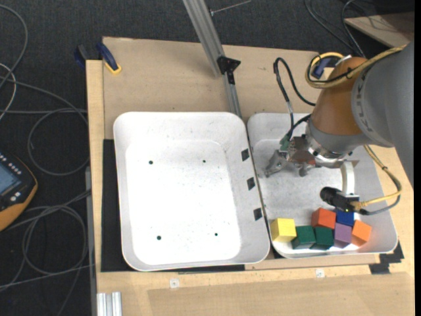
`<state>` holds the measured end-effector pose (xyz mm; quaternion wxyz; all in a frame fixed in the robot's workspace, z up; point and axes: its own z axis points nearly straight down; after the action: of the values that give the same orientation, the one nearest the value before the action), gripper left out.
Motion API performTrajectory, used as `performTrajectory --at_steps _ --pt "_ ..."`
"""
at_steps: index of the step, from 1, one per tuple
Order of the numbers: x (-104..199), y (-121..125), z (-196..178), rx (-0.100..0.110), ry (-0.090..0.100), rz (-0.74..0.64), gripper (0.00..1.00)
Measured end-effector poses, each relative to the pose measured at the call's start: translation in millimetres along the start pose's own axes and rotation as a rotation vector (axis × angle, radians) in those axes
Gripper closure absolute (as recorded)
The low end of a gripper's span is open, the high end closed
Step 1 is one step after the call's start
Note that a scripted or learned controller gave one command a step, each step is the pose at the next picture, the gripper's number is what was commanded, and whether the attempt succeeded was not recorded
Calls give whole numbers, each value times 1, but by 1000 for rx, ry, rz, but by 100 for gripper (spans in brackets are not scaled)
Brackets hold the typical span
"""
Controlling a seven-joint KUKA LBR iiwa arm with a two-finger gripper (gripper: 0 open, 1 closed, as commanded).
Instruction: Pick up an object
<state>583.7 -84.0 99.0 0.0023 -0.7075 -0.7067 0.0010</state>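
Several coloured blocks are bunched along the near edge of the right bin: a yellow block, two green blocks, a red-orange block, a blue block, a purple block and an orange block. My gripper hangs over the middle of the right bin, beyond the blocks and a little left of them. Its fingers stand apart with only the bin floor between them. It touches no block.
The left bin lies beside the right one, with black clips along the shared rim. A slanted metal pole rises behind the bins. Cables trail from the arm's wrist over the right bin's far side.
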Motion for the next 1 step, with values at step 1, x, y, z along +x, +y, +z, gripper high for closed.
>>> performTrajectory --at_steps 1 --pt "1 1 -12 -4 1 -1 100"
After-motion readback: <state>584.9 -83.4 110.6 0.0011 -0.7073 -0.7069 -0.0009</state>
